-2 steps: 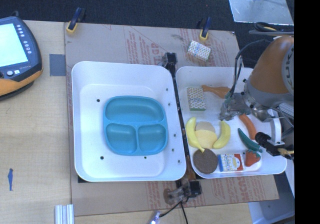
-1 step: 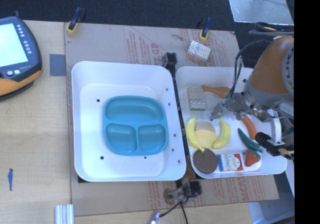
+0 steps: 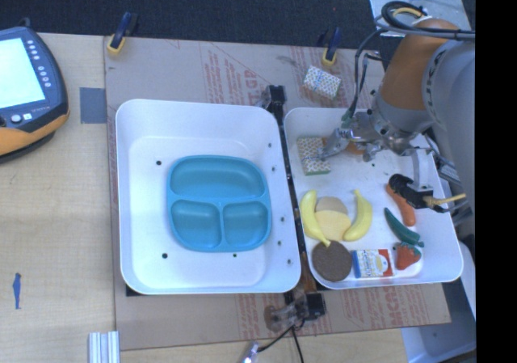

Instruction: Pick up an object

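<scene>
Reaching into the right bin point(image 3: 449, 272) from the right, my gripper point(image 3: 334, 145) sits at the patterned square block point(image 3: 312, 154) in the far-left corner. The block lies just left of my fingertips, apparently touching; whether they pinch it, I cannot tell.

The two bins point(image 3: 129, 192) look like smooth, glossy white plastic; the blue tray point(image 3: 218, 201) is matt plastic; the bench point(image 3: 48, 232) shows pale wood grain.

The wooden bench point(image 3: 48, 224) bears a cardboard sheet point(image 3: 202, 70), two white bins point(image 3: 129, 192), and a tablet point(image 3: 24, 86).
</scene>
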Controlling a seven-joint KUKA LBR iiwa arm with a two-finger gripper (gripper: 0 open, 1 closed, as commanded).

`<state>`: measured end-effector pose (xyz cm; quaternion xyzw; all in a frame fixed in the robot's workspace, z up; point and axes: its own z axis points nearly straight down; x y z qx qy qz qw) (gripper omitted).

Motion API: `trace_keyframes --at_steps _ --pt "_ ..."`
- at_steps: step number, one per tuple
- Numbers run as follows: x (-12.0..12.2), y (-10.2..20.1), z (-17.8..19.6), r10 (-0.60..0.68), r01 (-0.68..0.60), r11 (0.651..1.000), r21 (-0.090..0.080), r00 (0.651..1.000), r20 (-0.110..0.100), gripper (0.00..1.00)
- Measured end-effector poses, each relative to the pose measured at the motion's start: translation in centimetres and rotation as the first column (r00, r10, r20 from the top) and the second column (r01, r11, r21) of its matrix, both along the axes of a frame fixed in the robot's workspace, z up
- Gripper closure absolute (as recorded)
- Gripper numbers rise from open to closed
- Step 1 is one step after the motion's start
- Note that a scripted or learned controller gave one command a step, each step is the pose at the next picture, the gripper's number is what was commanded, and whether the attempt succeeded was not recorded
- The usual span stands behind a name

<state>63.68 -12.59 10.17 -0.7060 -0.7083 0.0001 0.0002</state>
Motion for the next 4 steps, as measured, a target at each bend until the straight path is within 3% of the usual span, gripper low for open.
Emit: trace_keyframes --at_steps 1,4 --pt "2.07 3.06 -0.57 -0.001 0.001 1.0 -0.003 1.0 0.0 0.0" --pt "2.08 3.13 -0.51 -0.001 0.001 1.0 -0.002 1.0 0.0 0.0"
